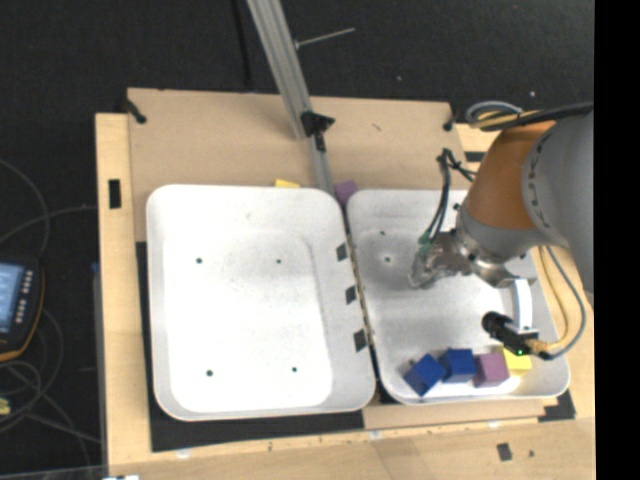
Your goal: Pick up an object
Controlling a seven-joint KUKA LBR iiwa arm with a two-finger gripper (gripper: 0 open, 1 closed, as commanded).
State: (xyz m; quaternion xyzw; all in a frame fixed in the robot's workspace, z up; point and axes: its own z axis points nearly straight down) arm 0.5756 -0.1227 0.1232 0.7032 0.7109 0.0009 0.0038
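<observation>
Camera view: pincer (428,268) carries nothing visible, its state unclear; blue blocks (440,368) lie untouched below it, pickup pending.

arm reaching from right, gripper (428,268) low.

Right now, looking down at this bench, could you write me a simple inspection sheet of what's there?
Surface: wooden bench bearing a left white bin and a right white bin.
Job's things: two blue blocks, a purple block and a yellow block clustered at the right bin's near edge.
Clutter: small yellow piece and purple piece behind the bins.
Gripper: gripper low over the right bin's middle, away from the blocks; nothing seen held.
Cables: wires along the arm; cords on the floor at left.
Surroundings: dark floor, metal rail, handheld screen at left.
</observation>
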